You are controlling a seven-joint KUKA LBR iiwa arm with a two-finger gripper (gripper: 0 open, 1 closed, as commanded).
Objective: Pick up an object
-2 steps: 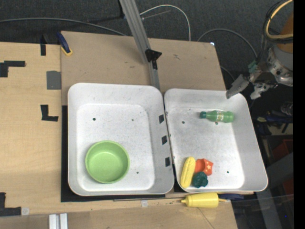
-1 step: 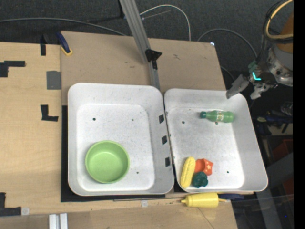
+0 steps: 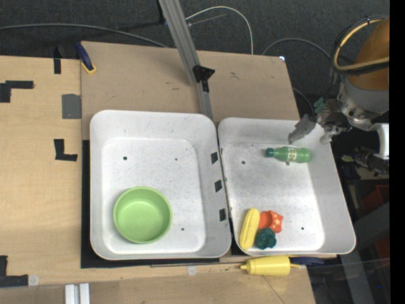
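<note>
While the arm stood right of the right bin (image 3: pixel 329 189):
Gripper (image 3: pixel 302 132): finger state unclear.
Bottles: one green bottle (image 3: pixel 288 154).
Bowls: one green bowl (image 3: pixel 143 215), left.

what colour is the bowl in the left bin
Light green; the bowl shows plainly in the camera view.

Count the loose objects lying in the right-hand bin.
4: a green bottle on its side near the far edge, close by the gripper, plus a yellow piece, an orange piece and a dark green piece clustered at the near edge.
</note>
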